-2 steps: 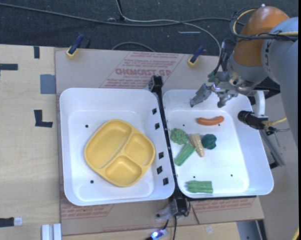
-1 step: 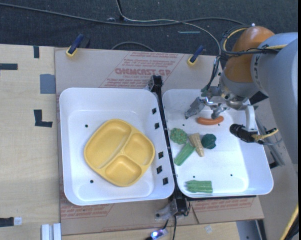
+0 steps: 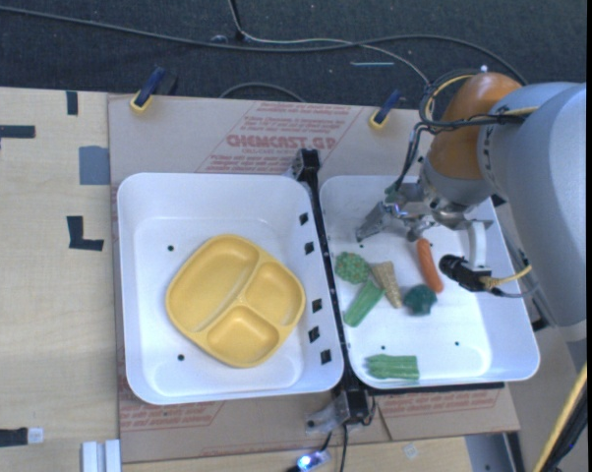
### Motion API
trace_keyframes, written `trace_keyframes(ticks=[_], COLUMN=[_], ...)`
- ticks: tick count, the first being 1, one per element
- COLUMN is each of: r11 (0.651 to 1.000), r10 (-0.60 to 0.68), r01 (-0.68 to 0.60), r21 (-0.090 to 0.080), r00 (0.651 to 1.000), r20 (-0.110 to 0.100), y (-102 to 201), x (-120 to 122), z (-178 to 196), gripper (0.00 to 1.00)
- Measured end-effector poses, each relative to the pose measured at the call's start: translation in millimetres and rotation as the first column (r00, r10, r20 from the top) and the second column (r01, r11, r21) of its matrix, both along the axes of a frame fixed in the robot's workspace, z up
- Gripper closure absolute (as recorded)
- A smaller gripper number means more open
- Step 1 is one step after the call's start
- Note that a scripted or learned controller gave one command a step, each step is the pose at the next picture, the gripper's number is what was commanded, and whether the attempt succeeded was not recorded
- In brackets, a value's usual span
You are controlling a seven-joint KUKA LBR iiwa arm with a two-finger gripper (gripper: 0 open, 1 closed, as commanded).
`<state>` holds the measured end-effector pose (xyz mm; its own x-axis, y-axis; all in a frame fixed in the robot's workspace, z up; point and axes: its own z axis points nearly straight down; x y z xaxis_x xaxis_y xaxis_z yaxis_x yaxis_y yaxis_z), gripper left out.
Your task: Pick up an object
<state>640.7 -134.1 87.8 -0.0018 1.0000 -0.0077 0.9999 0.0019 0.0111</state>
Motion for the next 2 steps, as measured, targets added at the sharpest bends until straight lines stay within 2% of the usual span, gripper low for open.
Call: trace_keyframes(ticks=[1, 2], r11=[1.000, 1.000], r10=[0.000, -0.001], r01=[0.000, 0.001], r21=[0.003, 0.007], r00=[1.000, 1.000], r20=[-0.009, -0.008], y=[1.6, -5.8], x=[-2.5, -8.1], z=[7.3, 60.1], gripper=[1.00, 1.00])
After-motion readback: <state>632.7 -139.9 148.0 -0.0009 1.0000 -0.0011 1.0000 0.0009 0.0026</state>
